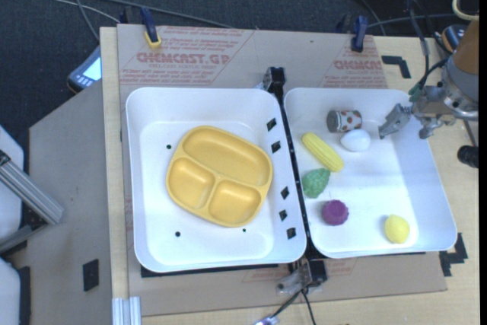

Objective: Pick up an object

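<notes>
The right bin holds several small objects: a spotted can lying on its side, a white egg, a yellow corn cob, a green lump, a purple ball and a yellow lemon. My gripper hovers over the bin's far right corner, just right of the egg and can. It is open, with nothing between its two grey fingers.
The left bin carries a yellow divided plate. A black divider runs between the bins. Clamps hold the cardboard at the back edge. Cables trail near the arm at the right.
</notes>
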